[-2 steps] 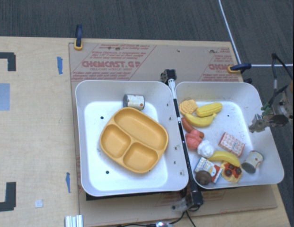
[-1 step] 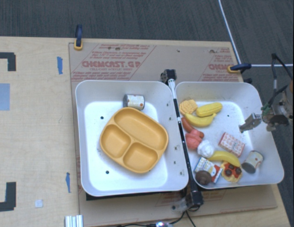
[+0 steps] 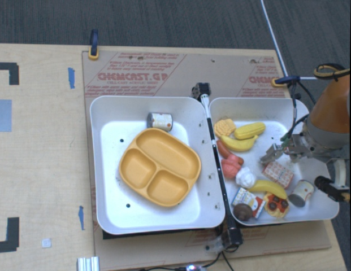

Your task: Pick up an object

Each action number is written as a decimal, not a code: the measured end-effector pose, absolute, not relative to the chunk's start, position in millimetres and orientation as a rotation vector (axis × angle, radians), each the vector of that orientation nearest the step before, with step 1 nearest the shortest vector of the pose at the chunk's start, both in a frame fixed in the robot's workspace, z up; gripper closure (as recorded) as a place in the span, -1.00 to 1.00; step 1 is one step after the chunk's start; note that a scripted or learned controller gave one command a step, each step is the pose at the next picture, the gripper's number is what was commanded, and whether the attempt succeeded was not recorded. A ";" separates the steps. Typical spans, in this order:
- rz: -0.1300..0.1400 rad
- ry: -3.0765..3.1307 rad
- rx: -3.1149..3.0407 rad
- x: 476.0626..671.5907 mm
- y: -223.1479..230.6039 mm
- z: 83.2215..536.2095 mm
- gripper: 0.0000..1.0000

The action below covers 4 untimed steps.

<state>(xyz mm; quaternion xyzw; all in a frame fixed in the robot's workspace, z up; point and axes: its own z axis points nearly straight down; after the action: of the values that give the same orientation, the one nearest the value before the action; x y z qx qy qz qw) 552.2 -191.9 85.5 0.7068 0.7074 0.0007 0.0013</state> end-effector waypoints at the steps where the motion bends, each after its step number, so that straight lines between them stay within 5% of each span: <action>1: 0.003 2.224 2.219 558.2 -150.8 85.7 -1.00; 2: 0.005 2.224 2.219 557.6 -96.2 86.0 -1.00; 3: 0.006 2.219 2.219 558.6 -97.4 96.9 1.00; 4: 0.006 2.219 2.219 558.5 -97.5 96.8 -1.00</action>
<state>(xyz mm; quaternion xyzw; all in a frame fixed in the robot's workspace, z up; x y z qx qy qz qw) 558.5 -97.5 96.8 0.7071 0.7071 0.0018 0.0019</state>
